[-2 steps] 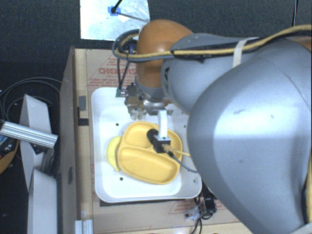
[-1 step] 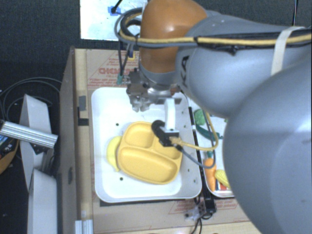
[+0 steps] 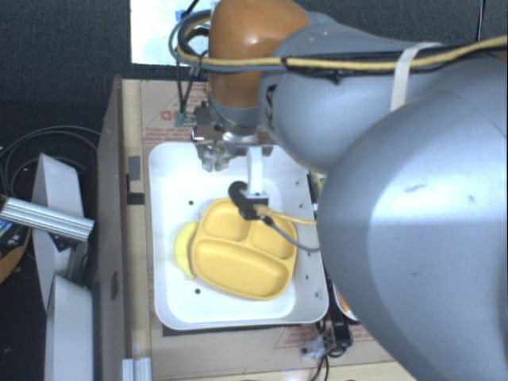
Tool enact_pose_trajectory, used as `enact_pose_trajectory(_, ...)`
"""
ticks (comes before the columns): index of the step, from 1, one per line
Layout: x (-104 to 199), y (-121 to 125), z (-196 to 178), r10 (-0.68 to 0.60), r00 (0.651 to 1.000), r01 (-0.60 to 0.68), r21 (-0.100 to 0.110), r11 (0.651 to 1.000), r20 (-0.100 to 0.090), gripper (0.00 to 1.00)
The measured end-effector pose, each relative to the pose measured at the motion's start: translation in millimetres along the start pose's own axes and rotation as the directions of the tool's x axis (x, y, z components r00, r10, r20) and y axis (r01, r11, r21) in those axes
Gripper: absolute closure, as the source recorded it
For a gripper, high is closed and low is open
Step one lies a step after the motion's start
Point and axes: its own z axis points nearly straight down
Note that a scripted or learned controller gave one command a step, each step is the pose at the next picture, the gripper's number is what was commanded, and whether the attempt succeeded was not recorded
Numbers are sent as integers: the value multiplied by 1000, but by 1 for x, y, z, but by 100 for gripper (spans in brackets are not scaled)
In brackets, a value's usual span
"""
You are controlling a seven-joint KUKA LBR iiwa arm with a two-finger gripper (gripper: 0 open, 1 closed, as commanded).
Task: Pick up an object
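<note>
1. A white bin (image 3: 171, 308) lies under the big grey arm (image 3: 413, 213).
2. A yellow plate (image 3: 242, 256) with three parts lies in the bin, close to its near edge.
3. The tool (image 3: 216, 159) is by the bin's far edge, apart from the plate.
4. I cannot tell if the tool is squeezed or let go.

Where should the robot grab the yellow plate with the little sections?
Probably the outer rim of the yellow plate, coming from straight above. The plate is wide and fairly flat, likely too wide to span, but its rim is thin. The walls of the white bin stand in the way of a sideways approach.
</note>
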Motion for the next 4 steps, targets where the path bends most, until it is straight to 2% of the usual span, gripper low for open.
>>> enact_pose_trajectory(1, -1, -28, 140, 4, 1000, -4, -3, 1000, 1, 100)
enact_pose_trajectory(2, -13, -36, 34, 4, 1000, -4, -5, 1000, -2, 100)
enact_pose_trajectory(3, -8, -77, 130, 5, 1000, -5, -17, 1000, -8, 100)
enact_pose_trajectory(4, -24, -81, 46, 5, 1000, -5, -2, 1000, -1, 100)
